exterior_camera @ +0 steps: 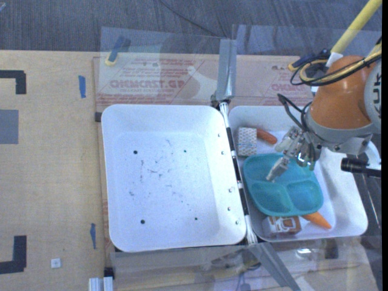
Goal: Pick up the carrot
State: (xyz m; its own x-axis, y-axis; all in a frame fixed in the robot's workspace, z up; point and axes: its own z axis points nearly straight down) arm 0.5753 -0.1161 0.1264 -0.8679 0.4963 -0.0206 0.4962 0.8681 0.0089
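An orange tapered carrot [319,220] lies at the near right of the right bin [345,190], partly under the rim of a teal divided plate [284,191]. A second small orange piece [267,136] lies at the far side of the same bin, next to a white checkered item [247,140]. My gripper [280,166] hangs over the far edge of the teal plate, between the two orange pieces and touching neither. Nothing shows in its grasp.
A small brown box [285,225] sits at the near edge of the right bin, beside the carrot. The left bin [167,174] is to the left, across a divider. The arm's orange band [339,99] looms over the right bin's far right corner.
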